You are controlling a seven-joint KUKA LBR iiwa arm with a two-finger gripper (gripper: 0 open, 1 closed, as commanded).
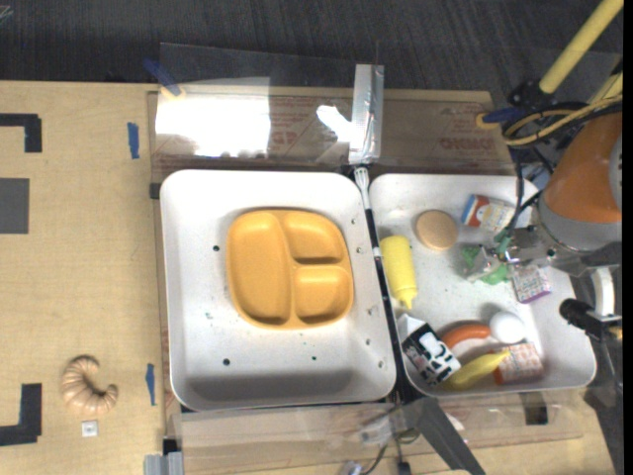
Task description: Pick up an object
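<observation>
Because so many small things sat packed close in the right bin (396, 198), the best way to grab one was to pick a thing with room around it, like the round tan piece (436, 230), and come straight down over it. The grey arm (584, 191) reached in low over the near edge of that bin, with the hand (506, 248) right by the green crinkly thing (482, 261). I could not tell how the hand was set.

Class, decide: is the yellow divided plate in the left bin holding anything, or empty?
Empty: the yellow divided plate shows bare compartments, with nothing resting inside them.
</observation>
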